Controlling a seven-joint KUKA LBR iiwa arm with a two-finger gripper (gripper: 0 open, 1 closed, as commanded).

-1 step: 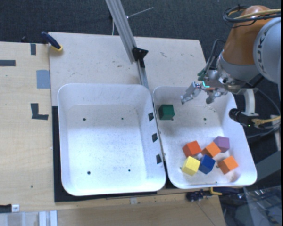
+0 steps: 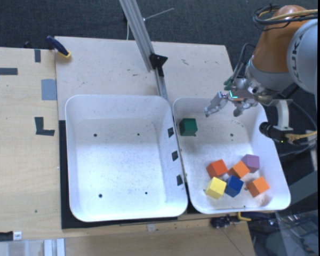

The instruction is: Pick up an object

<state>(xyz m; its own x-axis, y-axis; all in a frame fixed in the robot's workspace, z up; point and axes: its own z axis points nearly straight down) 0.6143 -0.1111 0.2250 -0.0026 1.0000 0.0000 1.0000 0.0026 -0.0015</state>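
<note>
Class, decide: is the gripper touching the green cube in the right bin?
Apart. The camera view shows bare white bin floor between the gripper and the green cube, which sits alone, left of the fingers.

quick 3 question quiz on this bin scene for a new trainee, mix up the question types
1. True or false: the green block lies apart from the other blocks.
2. Which bin holds every block? A) left bin B) right bin
3. Fill in: the yellow block touches the ____ block.

Key: 1 true. 2 B. 3 blue. The gripper is over the right bin's far end, with nothing seen between its fingers.
</note>
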